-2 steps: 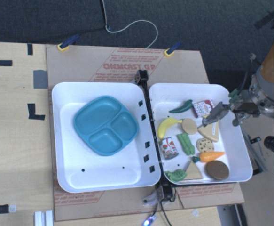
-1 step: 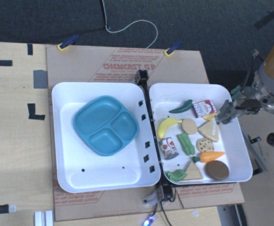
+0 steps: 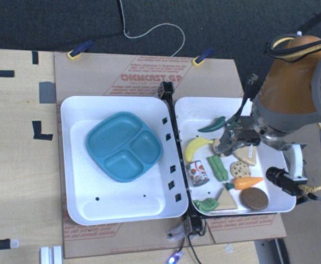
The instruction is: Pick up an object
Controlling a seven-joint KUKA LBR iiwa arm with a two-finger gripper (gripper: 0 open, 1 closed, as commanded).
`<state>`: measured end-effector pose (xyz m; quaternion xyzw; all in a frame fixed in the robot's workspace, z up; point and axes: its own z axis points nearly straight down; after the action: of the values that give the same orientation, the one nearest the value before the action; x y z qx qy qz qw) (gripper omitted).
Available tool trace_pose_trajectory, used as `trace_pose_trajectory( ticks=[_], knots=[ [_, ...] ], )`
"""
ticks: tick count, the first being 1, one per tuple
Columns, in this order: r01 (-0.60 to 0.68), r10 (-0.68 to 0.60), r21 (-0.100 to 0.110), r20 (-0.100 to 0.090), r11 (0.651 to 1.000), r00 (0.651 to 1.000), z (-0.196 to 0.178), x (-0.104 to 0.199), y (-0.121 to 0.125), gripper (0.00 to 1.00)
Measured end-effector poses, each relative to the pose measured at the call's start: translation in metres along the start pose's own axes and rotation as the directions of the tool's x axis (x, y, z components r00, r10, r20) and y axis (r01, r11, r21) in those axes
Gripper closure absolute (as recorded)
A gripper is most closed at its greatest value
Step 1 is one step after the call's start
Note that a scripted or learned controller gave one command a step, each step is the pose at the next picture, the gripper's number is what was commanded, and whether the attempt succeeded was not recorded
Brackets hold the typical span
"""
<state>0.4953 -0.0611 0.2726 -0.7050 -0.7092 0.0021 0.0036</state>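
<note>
The grey arm with its orange band (image 3: 289, 73) reaches in over the counter's right edge, wrist bent down into the right bin (image 3: 281, 205). Its end effector (image 3: 230, 141) hangs low over the toy food near that bin's middle, just beside a yellow banana (image 3: 196, 146) and a green bean pod (image 3: 217, 168); whether it is apart or together I cannot tell. A carrot (image 3: 246, 182), cookie (image 3: 239, 169) and brown disc (image 3: 254, 198) lie toward the bin's front right corner. The left bin (image 3: 75, 202) holds a blue divided plate (image 3: 124, 146).

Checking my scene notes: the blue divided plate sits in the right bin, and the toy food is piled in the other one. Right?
Not quite. The camera view shows the blue divided plate in the left bin; the toy food is piled in the other, right bin.
</note>
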Motion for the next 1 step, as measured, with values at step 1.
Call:
trace_pose_trajectory(
  ticks=[1],
  knots=[
    [0.004,-0.004,-0.001,0.0,1.0,1.0,0.0309,0.0941,-0.0125,1.0]
  ],
)
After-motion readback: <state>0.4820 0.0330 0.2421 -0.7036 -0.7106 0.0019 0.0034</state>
